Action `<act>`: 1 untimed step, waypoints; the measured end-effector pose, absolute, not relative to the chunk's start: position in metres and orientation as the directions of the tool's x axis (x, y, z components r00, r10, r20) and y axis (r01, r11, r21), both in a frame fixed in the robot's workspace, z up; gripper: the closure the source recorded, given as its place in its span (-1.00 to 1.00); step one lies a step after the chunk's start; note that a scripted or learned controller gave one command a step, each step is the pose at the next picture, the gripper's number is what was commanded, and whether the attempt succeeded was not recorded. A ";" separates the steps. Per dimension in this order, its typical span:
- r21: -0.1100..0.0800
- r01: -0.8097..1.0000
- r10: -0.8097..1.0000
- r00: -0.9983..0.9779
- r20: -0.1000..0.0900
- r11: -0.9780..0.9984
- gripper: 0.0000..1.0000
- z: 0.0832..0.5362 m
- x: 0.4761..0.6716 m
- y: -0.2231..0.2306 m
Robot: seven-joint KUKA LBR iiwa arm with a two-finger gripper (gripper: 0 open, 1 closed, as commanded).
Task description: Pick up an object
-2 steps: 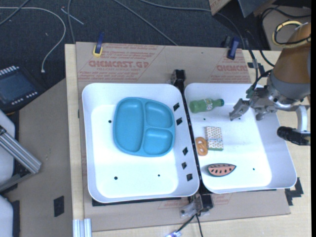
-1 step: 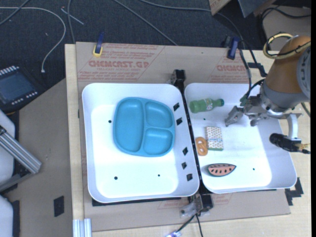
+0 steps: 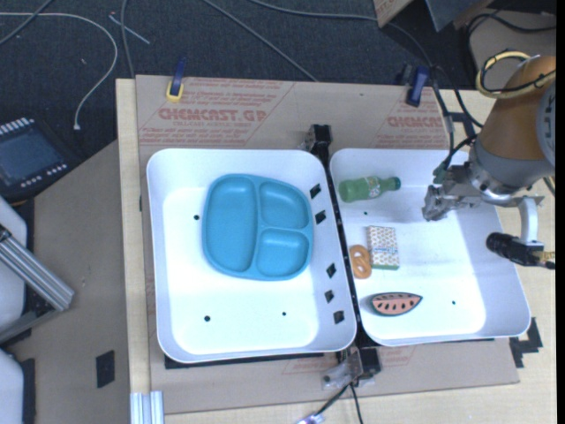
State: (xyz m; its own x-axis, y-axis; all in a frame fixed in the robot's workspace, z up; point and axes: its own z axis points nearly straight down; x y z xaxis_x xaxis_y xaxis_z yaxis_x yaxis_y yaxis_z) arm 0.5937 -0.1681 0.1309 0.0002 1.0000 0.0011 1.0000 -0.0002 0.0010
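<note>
End effector (image 3: 439, 203): hangs over the upper right part of the right bin, below the orange band of the arm (image 3: 515, 122); whether its fingers stand apart or together cannot be told from this angle, and nothing shows between them.
Right bin (image 3: 468, 321): shallow and white, carrying four small things, all to the left of the end effector.
Green bottle (image 3: 369, 187): lying on its side near the bin's upper left, the nearest thing to the end effector yet apart from it. It looks like a light, stiff toy. Being round and smooth, it may roll or slip, so a hold across the middle of the body, fingers square to its long axis, seems best.
Patterned packet (image 3: 383, 246): flat, lying in the middle-left of the bin. Probably light and thin, so hard to get fingers under; its short edges offer the better hold.
Pretzel (image 3: 359, 261): small and orange, just beside the packet's left edge, close to the bin wall, leaving little room for fingers.
Watermelon slice (image 3: 395, 303): low in the bin, well apart from the rest. Probably a rigid toy, best taken across its narrow width.
Left bin (image 3: 172, 272): holds a blue divided plate (image 3: 258, 226), broad and flat, poor for a two-finger hold.
Bench (image 3: 256, 104): carries both bins side by side.
</note>
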 end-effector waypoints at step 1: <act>0.008 1.000 1.000 -0.001 -0.002 0.001 1.00 0.196 0.597 -0.172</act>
